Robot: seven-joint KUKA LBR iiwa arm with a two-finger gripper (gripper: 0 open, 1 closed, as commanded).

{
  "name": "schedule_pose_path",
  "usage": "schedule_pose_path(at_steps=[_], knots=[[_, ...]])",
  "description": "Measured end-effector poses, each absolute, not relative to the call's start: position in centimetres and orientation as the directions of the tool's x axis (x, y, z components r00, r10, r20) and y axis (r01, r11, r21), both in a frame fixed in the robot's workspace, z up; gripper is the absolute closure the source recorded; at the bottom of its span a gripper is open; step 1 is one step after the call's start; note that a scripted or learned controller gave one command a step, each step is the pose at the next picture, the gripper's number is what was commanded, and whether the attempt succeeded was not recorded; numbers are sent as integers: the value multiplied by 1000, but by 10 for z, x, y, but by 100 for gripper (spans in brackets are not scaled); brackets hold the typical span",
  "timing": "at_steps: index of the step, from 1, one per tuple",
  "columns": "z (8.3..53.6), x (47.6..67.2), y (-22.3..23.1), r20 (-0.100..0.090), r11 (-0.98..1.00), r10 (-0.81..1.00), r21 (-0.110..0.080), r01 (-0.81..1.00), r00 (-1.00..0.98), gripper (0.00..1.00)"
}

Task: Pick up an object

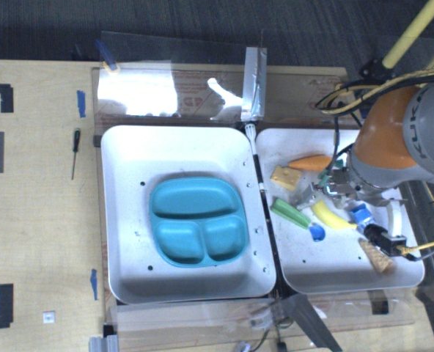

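Observation:
The right bin (305, 270) holds several small items. An orange carrot (310, 163) lies near its far side, with a tan wedge (283, 177) beside it. Toward the middle are a green stick (289, 213), a yellow banana (332, 218) and a small blue piece (317, 232). A brown waffle cone (377, 256) rests near the front right. My gripper (325, 187) hangs low over the middle of this pile, just above the banana and right of the tan wedge. Nothing can be seen between its fingers. A blue item (361, 214) peeks out from under the wrist.
The left bin (122, 160) holds a blue divided plate (198, 219). A metal divider (254, 86) stands at the back between the bins. The grey arm with its orange band (389, 130) covers the right bin's far right corner.

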State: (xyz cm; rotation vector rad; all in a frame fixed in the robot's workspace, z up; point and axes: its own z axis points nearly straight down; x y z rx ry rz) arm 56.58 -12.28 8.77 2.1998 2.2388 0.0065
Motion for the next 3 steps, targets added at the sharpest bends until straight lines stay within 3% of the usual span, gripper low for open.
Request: schedule_pose_path(at_steps=[1, 2, 3], knots=[[214, 556, -165, -4, 60, 998, 11, 998, -60, 0], [87, 565, -162, -3, 360, 933, 6, 933, -360, 0], [100, 568, -163, -7, 358, 934, 13, 934, -358, 100]])
